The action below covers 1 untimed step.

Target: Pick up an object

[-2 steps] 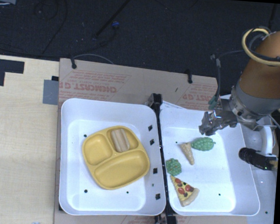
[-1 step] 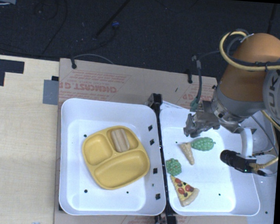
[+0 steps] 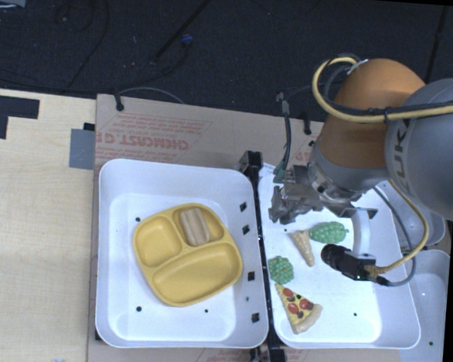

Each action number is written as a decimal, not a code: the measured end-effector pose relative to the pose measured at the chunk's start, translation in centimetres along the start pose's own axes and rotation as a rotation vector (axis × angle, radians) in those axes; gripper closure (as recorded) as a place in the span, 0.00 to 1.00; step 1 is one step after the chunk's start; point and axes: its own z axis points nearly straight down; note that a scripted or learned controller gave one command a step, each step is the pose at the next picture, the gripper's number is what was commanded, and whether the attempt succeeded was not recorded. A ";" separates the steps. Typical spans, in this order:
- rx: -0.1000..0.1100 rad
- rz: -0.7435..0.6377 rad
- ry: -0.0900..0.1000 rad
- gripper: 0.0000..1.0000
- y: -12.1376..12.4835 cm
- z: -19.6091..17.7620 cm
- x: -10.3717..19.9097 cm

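Note:
My gripper (image 3: 285,208) hangs over the upper left part of the right bin (image 3: 371,327), close to the divide between the bins. Just below and to its right lies a pale wedge of toy food (image 3: 303,246), and a green leafy piece (image 3: 329,231) sits to the right of that. A small green broccoli (image 3: 280,268) lies lower down by the bin's left wall. A pizza slice (image 3: 299,307) with red topping rests near the front. None of these touches the gripper.
The left bin (image 3: 122,206) holds a yellow divided plate (image 3: 191,272) with a brown bun (image 3: 196,226) in its upper compartment. The arm's grey and orange body covers the back of the right bin. Cardboard lies under both bins.

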 end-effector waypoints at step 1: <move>-0.003 0.000 -0.001 1.00 0.4 0.2 4.7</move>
